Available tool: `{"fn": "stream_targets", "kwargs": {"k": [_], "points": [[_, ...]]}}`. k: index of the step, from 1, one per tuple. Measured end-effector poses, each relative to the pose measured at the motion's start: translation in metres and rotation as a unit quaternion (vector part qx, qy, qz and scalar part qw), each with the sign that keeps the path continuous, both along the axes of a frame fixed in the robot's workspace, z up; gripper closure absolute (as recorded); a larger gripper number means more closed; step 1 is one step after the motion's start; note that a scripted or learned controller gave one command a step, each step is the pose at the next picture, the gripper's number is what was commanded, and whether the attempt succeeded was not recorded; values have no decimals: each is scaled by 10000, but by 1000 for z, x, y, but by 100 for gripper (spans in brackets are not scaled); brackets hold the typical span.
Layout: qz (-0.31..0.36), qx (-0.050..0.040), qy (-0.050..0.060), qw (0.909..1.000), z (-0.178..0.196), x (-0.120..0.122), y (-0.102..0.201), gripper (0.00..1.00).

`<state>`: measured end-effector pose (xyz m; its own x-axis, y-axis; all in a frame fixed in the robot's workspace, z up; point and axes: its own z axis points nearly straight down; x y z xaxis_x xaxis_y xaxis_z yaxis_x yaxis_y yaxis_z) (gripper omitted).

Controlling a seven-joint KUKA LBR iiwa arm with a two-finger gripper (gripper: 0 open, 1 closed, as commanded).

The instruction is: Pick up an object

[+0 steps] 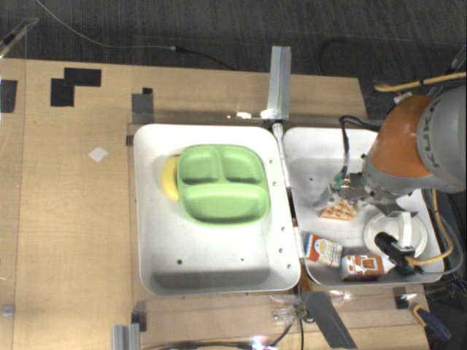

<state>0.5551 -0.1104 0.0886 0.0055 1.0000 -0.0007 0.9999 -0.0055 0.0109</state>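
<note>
My gripper [345,188] hangs over the right bin [314,155], low down under the grey wrist and its orange band. Directly below it, at its front-left, lies a triangular pizza slice toy [337,211] on the bin floor. The wrist covers the gripper's tip, and nothing visible is held. Near the bin's front wall lie a small white and red carton [322,250] and, to its right, a brown carton [363,266]. In the left bin [211,268] a green divided plate [222,183] covers part of a yellow banana [169,179].
A metal post [279,82] stands behind the ridge where the two bins meet. The wooden bench [66,217] spreads out to the left with black marks on it. Cables run along the right side beside the arm.
</note>
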Motion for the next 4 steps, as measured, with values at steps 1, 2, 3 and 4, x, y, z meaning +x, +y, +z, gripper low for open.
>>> {"fn": "stream_targets", "kwargs": {"k": [1, 2, 3, 4], "points": [[-310, -9, 11, 9995, -1, 6, -57, 0], [1536, -22, 7, 9881, -1, 8, -57, 0], [1535, -38, -30, 9881, 12, 11, -57, 100], [2397, -23, 14, 9709, 149, 16, 15, 100]]}}
